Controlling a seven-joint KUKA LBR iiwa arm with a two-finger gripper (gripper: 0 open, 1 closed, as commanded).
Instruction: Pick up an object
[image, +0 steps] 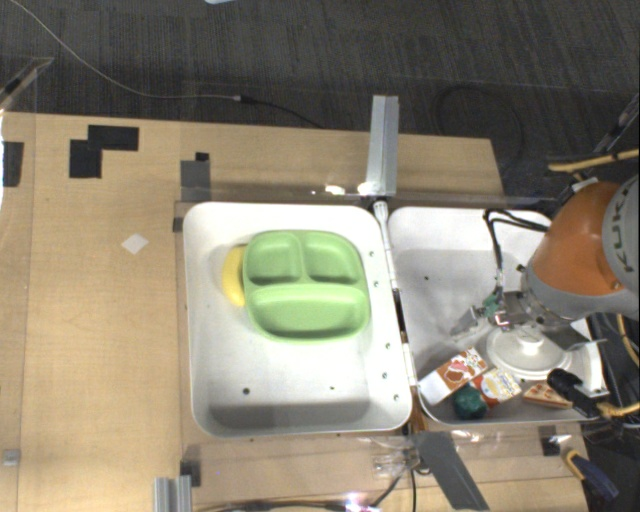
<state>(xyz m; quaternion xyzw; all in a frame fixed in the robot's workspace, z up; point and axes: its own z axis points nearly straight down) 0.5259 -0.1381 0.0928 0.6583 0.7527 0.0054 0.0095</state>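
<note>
- Packet (468, 371), printed in red, white and orange, lies flat near the front edge of the right bin (440, 270), tilted across the bin's floor.
- Just in front of the packet and touching it sits a dark green lump (468, 403), rounded, close against the bin's front wall.
- Further right along the same front wall lies a brown wedge (543, 396), apart from the green lump, with the packet's right end reaching toward it.
- The gripper (500, 318) hangs over the right half of this bin, above and slightly behind the packet; nothing can be seen held in it, and whether it is open or closed cannot be told from this angle.
- The arm (585, 250), grey with its orange band, comes in from the right side over the bin's rim.
- The rear and left parts of the right bin's floor are bare white.
- In the left bin (280, 400), a green divided plate (305, 285) rests in the rear half, right side up, with three compartments showing.
- A yellow thing (232, 277) peeks out at the plate's left edge, partly covered by it; its shape cannot be made out.
- Both bins sit side by side on the wooden bench (90, 330).
</note>
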